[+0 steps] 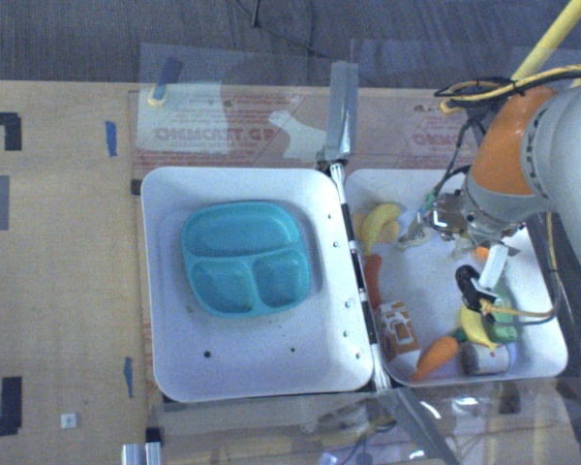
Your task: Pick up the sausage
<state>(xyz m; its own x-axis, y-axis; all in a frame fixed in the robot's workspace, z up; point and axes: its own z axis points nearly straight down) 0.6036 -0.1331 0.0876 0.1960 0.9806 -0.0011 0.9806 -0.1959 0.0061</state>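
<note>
Two white bins on the table [58,289]. Right bin [547,352], near edge: tapered orange carrot [436,356], boxy carton [400,325]. Slim red sausage [373,277] lies along the left wall, untouched. Further back, curved yellow banana [380,223]. Hand [416,229] seen beside banana; finger state cannot be told.

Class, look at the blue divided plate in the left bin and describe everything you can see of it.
The blue divided plate is a turquoise, rounded-rectangle dish that looks like smooth plastic. Raised ridges split it into three compartments: one long one across the far side and two smaller ones side by side nearer the camera. All three hold nothing. It lies flat and upright, slightly turned, on the floor of the left white bin, roughly central but nearer the far wall. It touches the bin floor alone.
</note>
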